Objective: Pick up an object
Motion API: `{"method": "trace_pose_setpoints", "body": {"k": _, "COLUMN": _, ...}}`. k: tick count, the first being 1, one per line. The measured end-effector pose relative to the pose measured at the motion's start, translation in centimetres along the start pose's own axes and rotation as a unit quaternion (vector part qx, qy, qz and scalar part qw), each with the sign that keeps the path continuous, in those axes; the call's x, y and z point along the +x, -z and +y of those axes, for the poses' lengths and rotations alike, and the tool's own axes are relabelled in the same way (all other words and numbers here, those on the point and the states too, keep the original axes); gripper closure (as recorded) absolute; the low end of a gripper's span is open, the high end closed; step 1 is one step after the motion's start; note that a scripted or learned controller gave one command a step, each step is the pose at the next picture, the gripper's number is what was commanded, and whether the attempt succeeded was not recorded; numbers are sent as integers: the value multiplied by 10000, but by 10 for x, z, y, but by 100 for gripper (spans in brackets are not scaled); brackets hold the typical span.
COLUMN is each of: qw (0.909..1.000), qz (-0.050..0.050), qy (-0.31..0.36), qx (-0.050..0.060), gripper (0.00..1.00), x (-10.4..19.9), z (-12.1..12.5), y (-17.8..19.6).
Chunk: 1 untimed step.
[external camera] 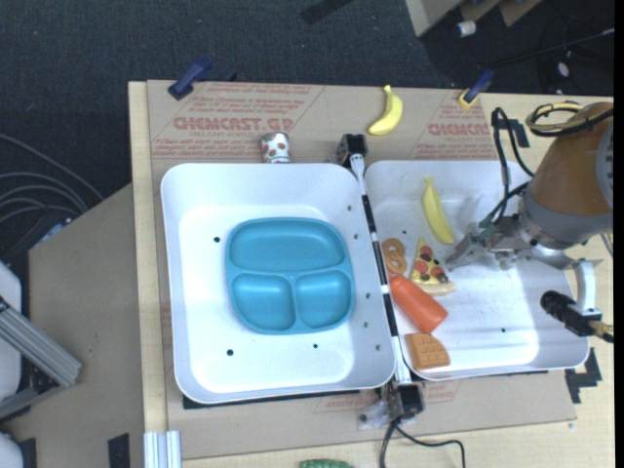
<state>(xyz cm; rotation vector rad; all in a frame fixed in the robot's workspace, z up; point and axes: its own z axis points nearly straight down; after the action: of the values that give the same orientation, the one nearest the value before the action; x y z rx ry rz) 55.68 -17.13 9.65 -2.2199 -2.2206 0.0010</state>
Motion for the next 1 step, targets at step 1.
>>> {"method": "trace_pose_setpoints", "body": {"k": 1, "qw": 10000, "qz": -4, "qy": 1, "qx": -12, "gripper": 0, "x": 28, "z": 74, "y": -12}}
